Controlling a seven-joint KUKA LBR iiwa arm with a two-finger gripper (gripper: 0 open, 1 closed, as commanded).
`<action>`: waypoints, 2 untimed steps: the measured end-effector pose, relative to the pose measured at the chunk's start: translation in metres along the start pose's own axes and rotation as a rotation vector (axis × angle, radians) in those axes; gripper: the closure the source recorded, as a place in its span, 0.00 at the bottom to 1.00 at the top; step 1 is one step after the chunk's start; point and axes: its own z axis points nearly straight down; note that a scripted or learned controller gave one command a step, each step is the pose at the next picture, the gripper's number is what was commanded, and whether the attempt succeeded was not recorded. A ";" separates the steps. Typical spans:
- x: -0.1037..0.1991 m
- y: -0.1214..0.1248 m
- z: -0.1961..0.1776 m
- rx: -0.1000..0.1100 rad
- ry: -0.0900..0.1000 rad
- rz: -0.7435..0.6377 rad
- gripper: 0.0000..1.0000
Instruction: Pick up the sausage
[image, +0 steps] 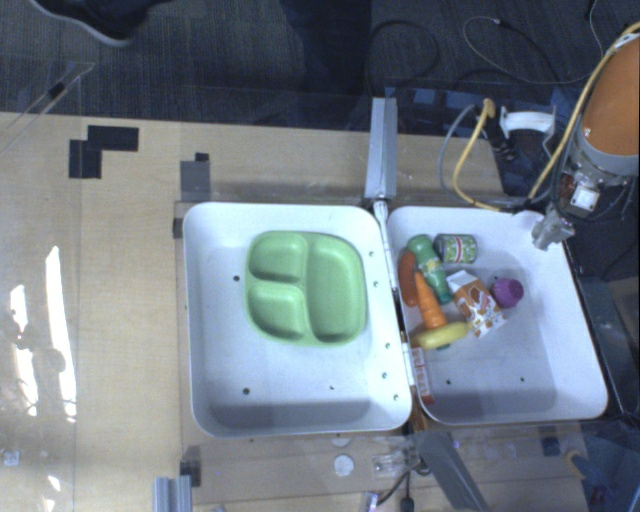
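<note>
Lying by the bin's left wall, sausage (407, 277) well apart from fingers (549, 233).

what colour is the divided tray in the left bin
Light green: the divided tray shows plainly in the camera view, lying in the white left bin.

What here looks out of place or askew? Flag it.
Nothing looks spilled or damaged. The toy foods sit jumbled against the left wall of the right bin: the sausage lies along that wall beside the carrot, with the can tipped on its side. The green divided plate sits slightly rotated in the left bin.
</note>
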 end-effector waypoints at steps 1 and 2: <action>0.000 0.000 0.027 0.000 0.000 -0.130 1.00; 0.000 -0.001 0.034 -0.001 0.001 -0.123 1.00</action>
